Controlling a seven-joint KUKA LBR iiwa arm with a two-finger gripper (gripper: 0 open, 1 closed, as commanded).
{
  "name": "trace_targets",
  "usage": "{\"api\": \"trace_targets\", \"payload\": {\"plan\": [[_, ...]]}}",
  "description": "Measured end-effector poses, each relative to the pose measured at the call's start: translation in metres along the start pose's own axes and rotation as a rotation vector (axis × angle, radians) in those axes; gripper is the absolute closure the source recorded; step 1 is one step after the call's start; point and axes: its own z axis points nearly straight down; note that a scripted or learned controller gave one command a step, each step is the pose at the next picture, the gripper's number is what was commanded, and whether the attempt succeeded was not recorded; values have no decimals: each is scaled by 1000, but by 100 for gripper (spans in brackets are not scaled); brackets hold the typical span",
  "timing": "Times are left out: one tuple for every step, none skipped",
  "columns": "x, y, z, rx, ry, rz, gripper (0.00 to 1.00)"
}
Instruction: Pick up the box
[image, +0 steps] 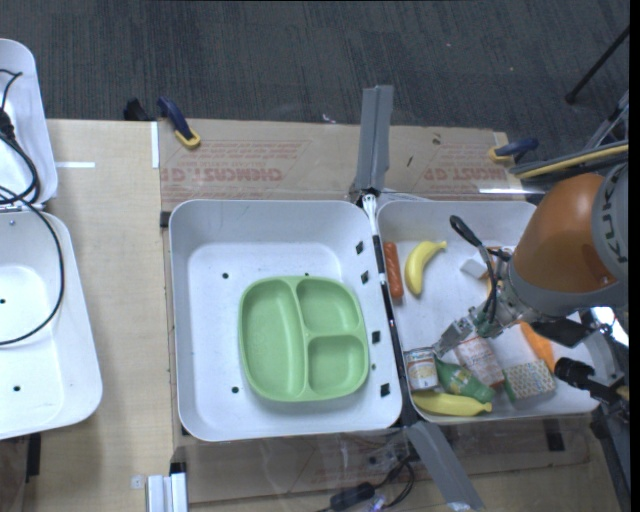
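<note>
The box (483, 360) is a small white and pink carton lying in the right bin (440, 212), near its front. My gripper (466, 331) reaches down from the orange-banded wrist (560, 240) and hovers just above and to the left of the box's upper end. The wrist hides the bin's right part. I see nothing clearly held.
Around the box lie a small can (421, 369), a green pouch (462, 381), a yellow banana (452, 404), a tan sponge-like block (528, 379) and an orange carrot (537, 345). Farther back are another banana (423, 262) and a sausage (394, 271). The left bin (200, 300) holds a green divided plate (305, 338).
</note>
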Motion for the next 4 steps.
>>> {"api": "trace_targets", "payload": {"plan": [[-1, 0, -9, 0, 0, 3, 100], [-21, -16, -36, -1, 2, -19, 100], [-21, -16, -36, -1, 2, -19, 0], [8, -26, 9, -12, -10, -93, 0]]}}
